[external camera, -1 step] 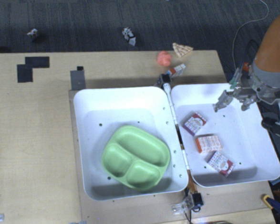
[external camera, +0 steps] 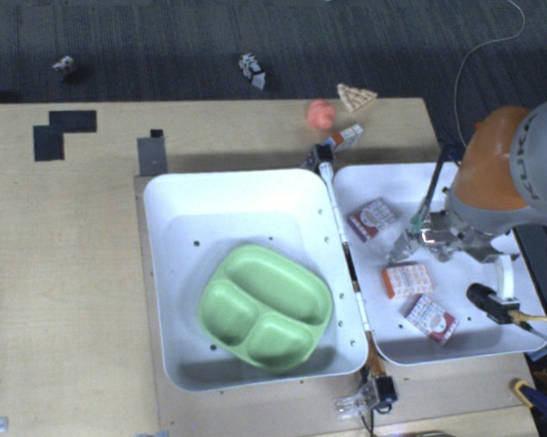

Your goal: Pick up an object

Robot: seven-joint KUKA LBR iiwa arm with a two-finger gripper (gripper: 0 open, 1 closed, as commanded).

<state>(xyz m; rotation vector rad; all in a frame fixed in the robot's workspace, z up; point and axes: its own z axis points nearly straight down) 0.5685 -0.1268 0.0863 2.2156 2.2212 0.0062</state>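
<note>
Three small packets lie in the right bin (external camera: 478, 343): a red and white one (external camera: 373, 218) at the back left, an orange and white one (external camera: 408, 279) in the middle, and another red and white one (external camera: 431, 318) toward the front. My gripper (external camera: 413, 239) hangs low over this bin, between the back packet and the orange one, just above and right of the orange packet. Nothing can be seen held in it. A green divided plate (external camera: 266, 305) rests in the left bin (external camera: 175, 210).
Behind the bins, a pink ball (external camera: 320, 114), a pizza-slice toy (external camera: 356, 96) and a small tube (external camera: 343, 138) lie on the bench. The arm's grey body and orange band (external camera: 494, 169) cover the right bin's back right corner.
</note>
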